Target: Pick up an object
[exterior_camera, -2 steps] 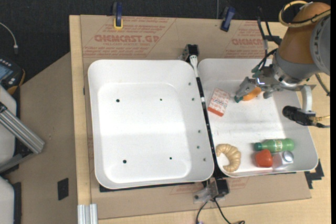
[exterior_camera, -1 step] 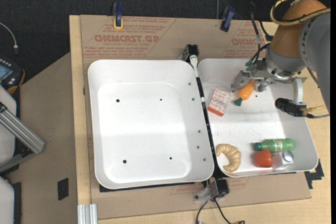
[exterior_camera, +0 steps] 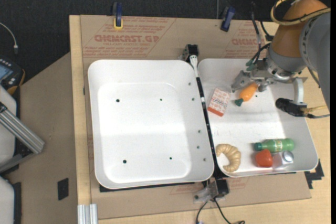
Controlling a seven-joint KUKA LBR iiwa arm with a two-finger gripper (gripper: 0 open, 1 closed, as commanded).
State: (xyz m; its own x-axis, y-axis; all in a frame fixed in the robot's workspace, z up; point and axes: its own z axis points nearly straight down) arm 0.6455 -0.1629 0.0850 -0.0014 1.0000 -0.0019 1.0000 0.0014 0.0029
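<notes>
Two bins sit side by side on the desk [exterior_camera: 79, 113], and every loose thing lies in the right bin [exterior_camera: 294, 128]; the left bin [exterior_camera: 142, 123] is bare, probably so that picks can be dropped there. Taking the carrot [exterior_camera: 245, 94] as landmark: the gripper [exterior_camera: 252, 81] sits right over it, near the bin's far wall, and I cannot tell how its fingers are set or whether they grip it. A card [exterior_camera: 219, 102] lies just left of the carrot, while a croissant [exterior_camera: 229, 157], a tomato [exterior_camera: 264, 158] and a green bottle [exterior_camera: 274, 145] lie well below it by the near wall, clear of the arm's reach-in.
</notes>
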